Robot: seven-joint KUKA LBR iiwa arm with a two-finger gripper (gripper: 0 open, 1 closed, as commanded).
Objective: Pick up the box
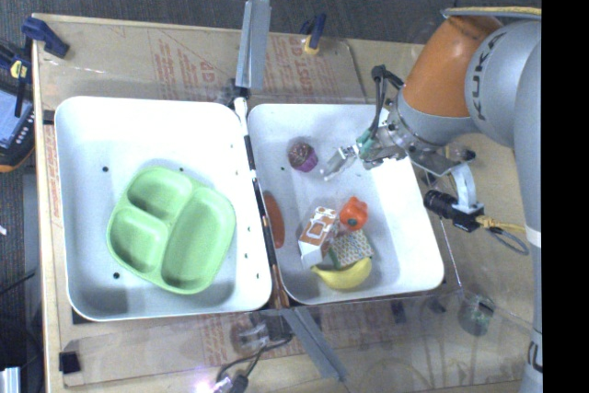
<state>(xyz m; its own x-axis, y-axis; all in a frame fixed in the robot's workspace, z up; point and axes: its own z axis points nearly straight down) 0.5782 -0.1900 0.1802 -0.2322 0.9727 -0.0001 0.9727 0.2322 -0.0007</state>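
Note:
The box (317, 230), small and white with orange-red print, lies in the right bin (419, 239) near its middle. It touches an orange object (353, 213) and a patterned packet (351, 248). My gripper (339, 159) hangs over the upper middle of that bin, above and slightly right of the box and apart from it. It stands open with nothing between its fingers. A purple cupcake-like object (302, 154) sits just left of the gripper.
A banana (343, 274) lies at the right bin's front. A reddish-brown object (273, 220) rests along its left wall. The left bin (83, 133) holds a green divided tray (171, 228). Clamps and a metal bar stand behind the bins.

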